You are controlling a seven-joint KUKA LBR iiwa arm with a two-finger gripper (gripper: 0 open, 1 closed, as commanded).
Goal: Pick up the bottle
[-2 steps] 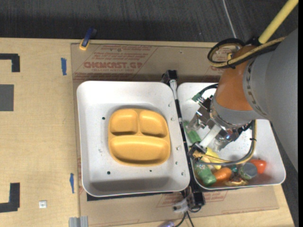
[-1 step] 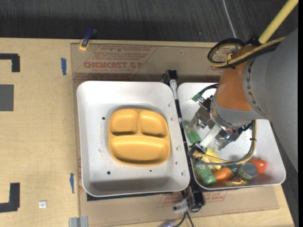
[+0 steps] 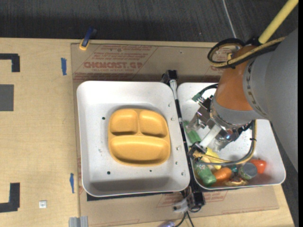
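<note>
camera view | green plastic bottle [image 3: 191, 134] lies tilted at the left wall of the right white bin [image 3: 274, 148], partly under the hand [image 3: 207, 143] | hand low over the bin, grip state cannot tell, wrist hides it | yellow three-section tray [image 3: 139, 136] in left white bin [image 3: 94, 126] | bench [image 3: 33, 126] tan | small toys at the bin's near edge too jumbled to name

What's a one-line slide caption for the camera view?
KUKA arm's gripper low in the right bin over cluttered items, yellow divided tray in the left bin.
</note>
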